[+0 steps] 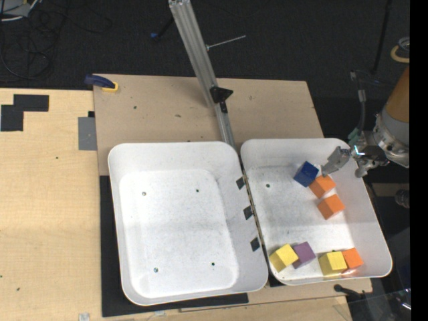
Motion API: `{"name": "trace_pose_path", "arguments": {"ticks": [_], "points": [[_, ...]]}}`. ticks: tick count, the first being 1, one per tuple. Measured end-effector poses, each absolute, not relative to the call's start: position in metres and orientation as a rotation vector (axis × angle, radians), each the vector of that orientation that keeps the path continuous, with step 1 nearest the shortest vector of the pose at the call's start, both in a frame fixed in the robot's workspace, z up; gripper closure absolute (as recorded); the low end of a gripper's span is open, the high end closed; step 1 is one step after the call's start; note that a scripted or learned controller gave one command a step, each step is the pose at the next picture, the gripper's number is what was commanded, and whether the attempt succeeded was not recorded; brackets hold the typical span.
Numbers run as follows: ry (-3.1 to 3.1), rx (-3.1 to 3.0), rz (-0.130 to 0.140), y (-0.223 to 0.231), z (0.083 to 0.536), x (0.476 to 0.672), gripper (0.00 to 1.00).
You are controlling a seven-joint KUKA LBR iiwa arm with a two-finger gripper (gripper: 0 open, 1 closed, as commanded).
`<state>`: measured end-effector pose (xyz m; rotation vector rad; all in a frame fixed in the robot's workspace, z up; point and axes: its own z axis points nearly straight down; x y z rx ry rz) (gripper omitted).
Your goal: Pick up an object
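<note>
The right bin (374, 233) holds several small cubes. A blue cube (306, 174) lies near its far side, with an orange cube (322, 185) touching it and another orange cube (331, 206) just below. Along the near side sit a yellow cube (283, 256), a purple cube (303, 253), a second yellow cube (332, 263) and an orange cube (352, 258). My gripper (350, 163) hangs over the bin's far right corner, just right of the blue cube. It is open, with nothing between its fingers (336, 159).
The left bin (120, 179) stands beside the right one, joined by black clips (249, 211). A slanted aluminium rail (198, 52) rises behind the bins. A small blue and yellow object (101, 82) lies at the bench's far left corner.
</note>
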<state>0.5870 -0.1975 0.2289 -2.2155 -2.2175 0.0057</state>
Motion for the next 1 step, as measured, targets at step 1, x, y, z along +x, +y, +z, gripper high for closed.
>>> {"name": "trace_pose_path", "arguments": {"ticks": [1], "points": [[-2.222,-2.217,0.003,-0.1975,0.2316,0.5879,0.00]]}}
